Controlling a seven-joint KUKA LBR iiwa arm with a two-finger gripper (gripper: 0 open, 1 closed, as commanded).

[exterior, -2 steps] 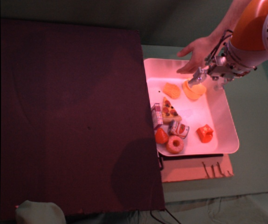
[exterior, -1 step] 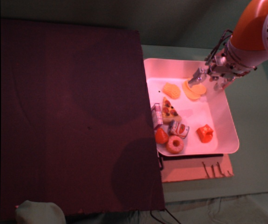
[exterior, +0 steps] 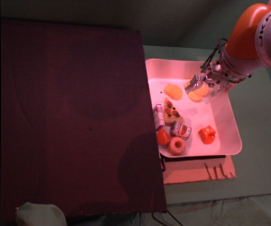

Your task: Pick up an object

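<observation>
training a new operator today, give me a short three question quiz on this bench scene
1. True or false: the two-finger gripper is above the white bin on the right.
2. Multiple choice: which item lies nearest the bin's front edge? A) the ring-shaped doughnut toy B) the ridged orange chip-shaped piece C) the pizza slice toy
3. Short answer: what covers the left part of the bench?

Key
1. True; it is by the yellow-orange rounded pieces near the bin's far side.
2. A; the doughnut sits by the small red-labelled can and the red angular block.
3. A large dark maroon sheet.
</observation>
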